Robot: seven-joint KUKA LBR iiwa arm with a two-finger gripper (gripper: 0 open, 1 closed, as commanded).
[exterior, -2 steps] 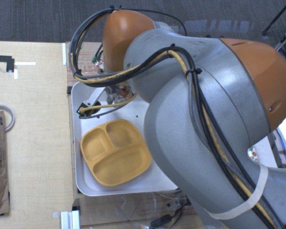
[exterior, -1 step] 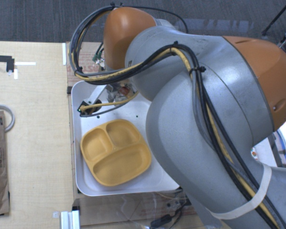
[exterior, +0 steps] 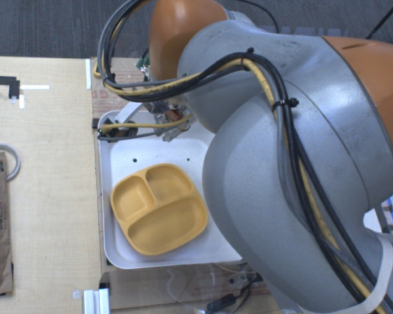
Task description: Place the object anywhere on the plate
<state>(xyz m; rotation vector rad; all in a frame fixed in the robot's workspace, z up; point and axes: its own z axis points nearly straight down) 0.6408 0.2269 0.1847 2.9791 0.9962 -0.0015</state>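
The end effector [exterior: 167,118] works the white bin's [exterior: 190,150] far edge, grip unreadable; next, carry to the yellow three-compartment plastic plate [exterior: 159,207].

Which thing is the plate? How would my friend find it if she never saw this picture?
Look at the shallow white bin under the big grey arm. The plate lies flat in the bin's lower half. It is the only yellow thing there, rounded, and split into three compartments.

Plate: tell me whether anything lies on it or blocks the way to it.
Nothing visible does. The yellow divided plate lies in the white bin, its three compartments bare. The arm hangs over the bin's far and right sides, not over the plate.
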